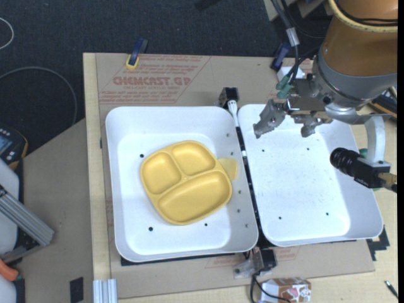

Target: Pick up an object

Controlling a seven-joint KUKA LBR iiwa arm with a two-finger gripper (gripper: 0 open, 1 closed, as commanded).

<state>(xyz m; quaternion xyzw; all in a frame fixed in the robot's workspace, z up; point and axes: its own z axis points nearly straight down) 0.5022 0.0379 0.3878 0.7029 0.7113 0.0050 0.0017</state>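
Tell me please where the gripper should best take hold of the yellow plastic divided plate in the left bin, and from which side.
Probably the rim of the yellow plastic divided plate, nearest the right bin, approached from above. The plate lies flat and wide, so only its thin edge would fit between two fingers. The gripper hangs over the right bin.

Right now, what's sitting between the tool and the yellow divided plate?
In the camera view, the tool hangs over the right bin; the yellow plate lies in the left bin. Between them are just white bin floor and the two bins' adjoining rims.

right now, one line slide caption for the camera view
Gripper open above the right bin; yellow divided plate lies in the left bin.
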